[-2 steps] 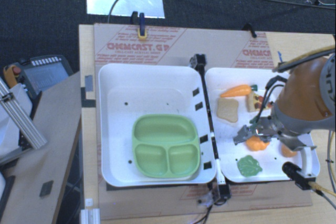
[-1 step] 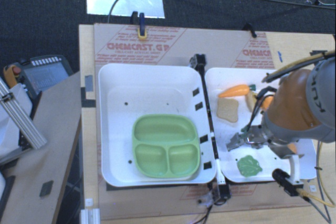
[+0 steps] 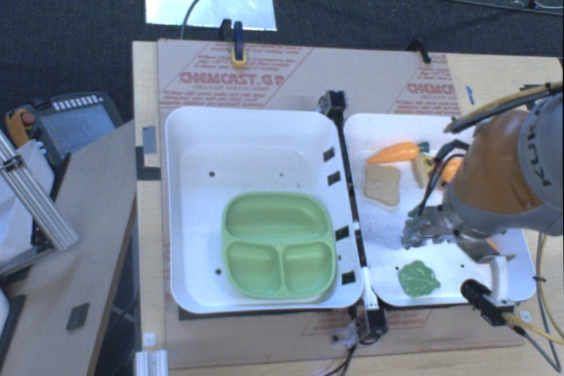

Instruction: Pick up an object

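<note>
Right now the gripper (image 3: 419,231) hangs low in the right bin (image 3: 520,273), over bare white floor, with the grey-and-orange arm (image 3: 498,176) filling that bin's right half. Whether its jaws are parted or closed cannot be told; the dark metal at the tip is too small and blurred. Nothing can be seen between them, so I judge no object is held yet. The nearest candidate is the leaf (image 3: 417,278), a flat green piece lying on the bin floor just below the gripper in the picture, toward the near wall and apart from it. The bread (image 3: 382,185) lies farther up and to the left, near the divider, and the carrot (image 3: 393,153) sits beyond it, close to the bin's far edge. A pale item beside the arm is partly hidden and hard to name. The left bin (image 3: 189,189) holds a green tray (image 3: 242,216), well apart from the gripper. To do this step well, I would pick one target and centre the jaws squarely over it before descending; the leaf is closest but looks thin and flat, so the tips must reach the floor to catch its edges. The bread looks thicker and likely offers a surer grip, though it needs a longer move away from the arm.
</note>
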Controlling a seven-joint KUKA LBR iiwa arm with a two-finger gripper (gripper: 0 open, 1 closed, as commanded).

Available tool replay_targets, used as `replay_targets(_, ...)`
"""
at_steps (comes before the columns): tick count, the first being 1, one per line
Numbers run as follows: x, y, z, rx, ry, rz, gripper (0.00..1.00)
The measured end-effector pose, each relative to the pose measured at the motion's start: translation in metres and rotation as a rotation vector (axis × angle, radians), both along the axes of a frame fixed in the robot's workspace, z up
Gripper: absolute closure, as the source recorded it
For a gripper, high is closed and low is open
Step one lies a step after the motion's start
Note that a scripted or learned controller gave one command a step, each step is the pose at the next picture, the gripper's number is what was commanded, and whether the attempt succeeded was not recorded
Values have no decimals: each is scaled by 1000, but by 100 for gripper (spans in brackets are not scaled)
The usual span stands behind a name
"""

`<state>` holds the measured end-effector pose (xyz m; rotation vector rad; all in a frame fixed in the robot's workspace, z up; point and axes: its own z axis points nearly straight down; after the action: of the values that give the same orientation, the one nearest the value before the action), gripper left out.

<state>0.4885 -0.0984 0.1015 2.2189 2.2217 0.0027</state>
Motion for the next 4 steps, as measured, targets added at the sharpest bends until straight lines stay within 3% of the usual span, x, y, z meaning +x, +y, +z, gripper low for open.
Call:
replay_targets(3, 3, -4, 170, -2, -6, 4, 100)
replay_targets(4, 33, 51, 167, 1, -1, 8, 100)
